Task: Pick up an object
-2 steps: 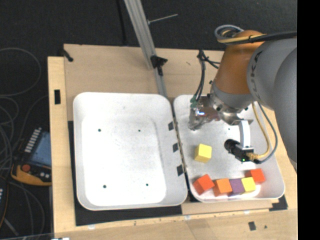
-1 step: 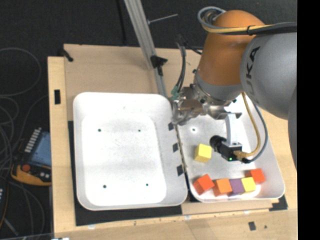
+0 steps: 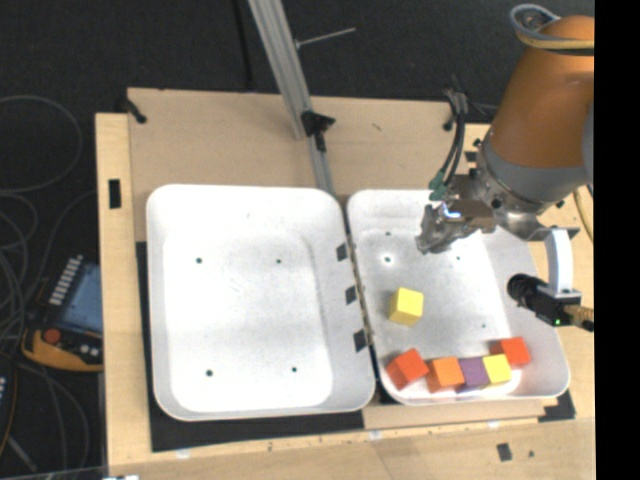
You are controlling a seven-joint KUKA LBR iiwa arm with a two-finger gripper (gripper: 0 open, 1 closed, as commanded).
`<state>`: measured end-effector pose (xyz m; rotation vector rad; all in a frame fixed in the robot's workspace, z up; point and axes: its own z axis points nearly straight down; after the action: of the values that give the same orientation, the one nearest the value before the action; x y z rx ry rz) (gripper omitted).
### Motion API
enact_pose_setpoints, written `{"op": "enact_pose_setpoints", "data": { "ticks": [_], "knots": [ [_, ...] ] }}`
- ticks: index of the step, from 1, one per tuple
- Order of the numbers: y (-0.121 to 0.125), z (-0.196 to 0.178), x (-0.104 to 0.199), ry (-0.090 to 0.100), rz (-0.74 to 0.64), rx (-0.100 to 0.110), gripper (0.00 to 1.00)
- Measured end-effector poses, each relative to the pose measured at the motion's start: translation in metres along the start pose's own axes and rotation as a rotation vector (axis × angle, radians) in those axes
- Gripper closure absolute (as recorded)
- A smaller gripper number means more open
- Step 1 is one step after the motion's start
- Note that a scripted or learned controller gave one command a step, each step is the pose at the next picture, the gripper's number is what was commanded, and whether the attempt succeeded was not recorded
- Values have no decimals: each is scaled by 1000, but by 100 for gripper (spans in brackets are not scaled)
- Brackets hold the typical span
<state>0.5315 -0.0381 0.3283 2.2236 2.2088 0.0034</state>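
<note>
A yellow cube [image 3: 406, 306] lies alone near the middle of the right bin [image 3: 372, 218]. Along that bin's near wall sits a row of blocks: a red-orange block [image 3: 406, 367], an orange block [image 3: 445, 372], a purple block [image 3: 472, 374], a small yellow block [image 3: 497, 369] and another red-orange block [image 3: 515, 351]. My gripper [image 3: 438, 232] hangs over the far part of the right bin, up and to the right of the yellow cube, apart from it. Nothing shows between its tips.
The left bin [image 3: 250, 298] stands beside the right one, with clips at the seam between them. A slanted metal pole [image 3: 285, 63] rises behind the bins. A black fitting [image 3: 535, 296] juts in by the right bin's right wall. Cables and a pendant lie left of the bench.
</note>
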Motion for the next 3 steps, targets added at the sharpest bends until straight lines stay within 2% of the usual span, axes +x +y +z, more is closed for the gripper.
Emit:
{"op": "enact_pose_setpoints", "data": {
  "ticks": [1,2,3],
  "knots": [
    [0,3,5,2,-10,5,0],
    [10,108,-42,2,-3,14,0],
    [-1,82,-70,1,-5,2,0]
  ]
}}
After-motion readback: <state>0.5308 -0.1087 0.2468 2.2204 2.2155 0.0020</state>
